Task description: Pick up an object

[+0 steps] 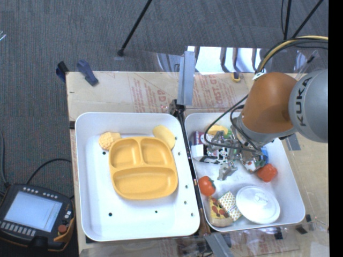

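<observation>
Overhead, a grey-and-orange robot arm's gripper point(229, 167) hangs low inside the right white bin point(292, 189).
Beside it, lower centre-right, sits a small round red toy tomato point(206, 186), untouched.

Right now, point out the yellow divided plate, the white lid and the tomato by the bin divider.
yellow divided plate point(142, 167), camera view, the ridge between its compartments.
white lid point(258, 203), camera view, its top centre.
tomato point(206, 186), camera view, the middle of its red skin.
</observation>
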{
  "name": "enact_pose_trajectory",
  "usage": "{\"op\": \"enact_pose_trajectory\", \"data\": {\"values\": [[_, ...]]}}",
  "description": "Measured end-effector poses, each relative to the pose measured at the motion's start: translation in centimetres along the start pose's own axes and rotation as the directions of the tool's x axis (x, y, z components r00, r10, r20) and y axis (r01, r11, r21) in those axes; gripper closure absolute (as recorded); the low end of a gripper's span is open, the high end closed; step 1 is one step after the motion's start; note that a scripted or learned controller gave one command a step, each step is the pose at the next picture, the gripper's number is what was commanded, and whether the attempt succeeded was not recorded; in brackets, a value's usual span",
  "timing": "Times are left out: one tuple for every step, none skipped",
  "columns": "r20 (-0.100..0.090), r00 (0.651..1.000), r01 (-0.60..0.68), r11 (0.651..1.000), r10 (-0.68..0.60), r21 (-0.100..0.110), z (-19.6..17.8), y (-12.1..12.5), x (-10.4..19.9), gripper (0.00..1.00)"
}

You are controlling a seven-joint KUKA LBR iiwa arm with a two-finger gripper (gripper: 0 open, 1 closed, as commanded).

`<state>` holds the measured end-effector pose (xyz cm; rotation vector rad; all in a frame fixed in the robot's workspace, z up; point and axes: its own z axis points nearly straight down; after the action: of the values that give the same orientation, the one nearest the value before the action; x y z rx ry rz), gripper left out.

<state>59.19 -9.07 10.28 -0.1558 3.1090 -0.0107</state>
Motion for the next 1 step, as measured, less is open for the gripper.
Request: {"op": "enact_pose_trajectory", "data": {"values": [[0.009,1.0,0.024,1.0,-0.024,-0.004,-0.07,-4.51,2.69,0.0]]}}
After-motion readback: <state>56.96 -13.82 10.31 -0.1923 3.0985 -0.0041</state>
